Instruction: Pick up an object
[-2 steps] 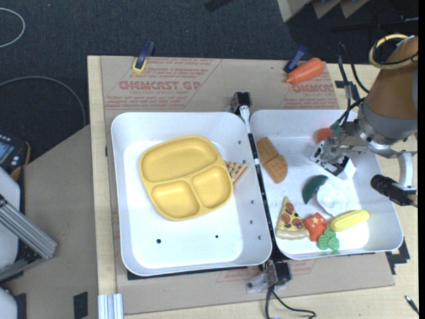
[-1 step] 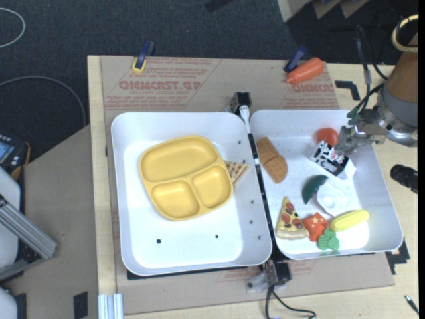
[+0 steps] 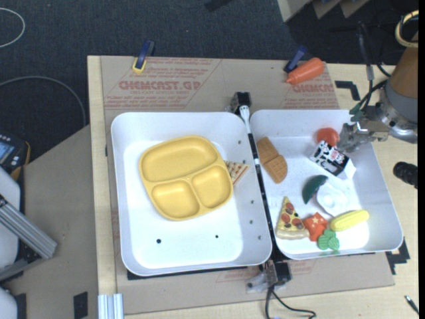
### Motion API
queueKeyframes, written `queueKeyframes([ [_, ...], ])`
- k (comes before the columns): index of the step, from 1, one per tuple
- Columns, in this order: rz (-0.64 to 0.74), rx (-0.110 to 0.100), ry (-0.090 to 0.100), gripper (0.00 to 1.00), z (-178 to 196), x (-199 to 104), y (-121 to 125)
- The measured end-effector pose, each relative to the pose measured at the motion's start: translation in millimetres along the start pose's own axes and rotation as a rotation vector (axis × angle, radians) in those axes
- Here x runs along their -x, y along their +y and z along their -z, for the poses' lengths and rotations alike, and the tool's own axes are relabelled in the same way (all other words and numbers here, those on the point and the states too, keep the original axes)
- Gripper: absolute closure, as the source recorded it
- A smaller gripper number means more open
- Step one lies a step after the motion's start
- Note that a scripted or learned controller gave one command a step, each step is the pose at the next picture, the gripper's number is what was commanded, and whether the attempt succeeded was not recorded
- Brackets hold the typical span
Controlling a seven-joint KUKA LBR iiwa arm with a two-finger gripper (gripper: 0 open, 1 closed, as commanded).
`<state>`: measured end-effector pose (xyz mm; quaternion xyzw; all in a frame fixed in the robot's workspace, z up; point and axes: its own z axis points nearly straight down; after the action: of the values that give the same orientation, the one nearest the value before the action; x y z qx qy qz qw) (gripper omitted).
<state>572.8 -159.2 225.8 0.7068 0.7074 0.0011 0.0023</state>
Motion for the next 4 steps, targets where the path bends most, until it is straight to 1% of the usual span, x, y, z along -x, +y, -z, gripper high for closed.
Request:
queueKeyframes([
  [1, 0.005, 0.000, 0.002, 1.00, 7, -48, 7],
  [2, 0.006, 0.000, 0.003, 1.00, 9, -98, 31],
  [3, 0.006, -0.003, 0.003, 1.00, -5, -154, 43],
  [4, 0.006, 0.000, 0.004, 1.00, 8, -204, 54],
])
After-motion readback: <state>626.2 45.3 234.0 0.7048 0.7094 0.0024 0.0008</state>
